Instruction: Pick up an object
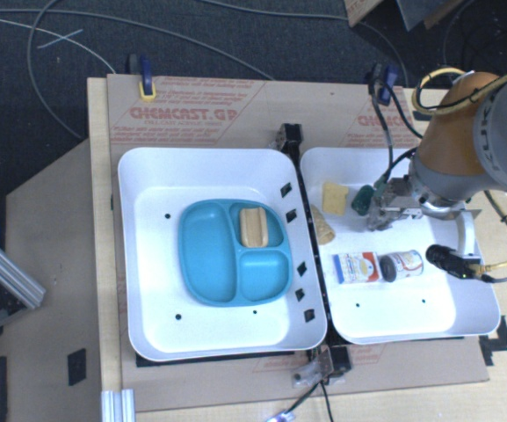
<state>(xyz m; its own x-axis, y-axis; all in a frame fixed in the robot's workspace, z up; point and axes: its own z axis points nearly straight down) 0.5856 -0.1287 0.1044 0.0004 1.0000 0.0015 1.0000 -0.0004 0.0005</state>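
Gripper (381,211) low in right bin (464,319), beside green object (361,201). Finger state indeterminable. Blue divided plate (213,258) in left bin (148,236), holding tan block (253,227).

The bulky grey metal robot arm (506,134) has a smooth, rounded casing, with a broad glossy orange band (451,139) wrapped above the wrist. Below the band sits a pale silver-grey wrist block (411,196) of small machined parts. A thin yellow cable (438,82) loops above the orange section, and dark cables trail alongside.
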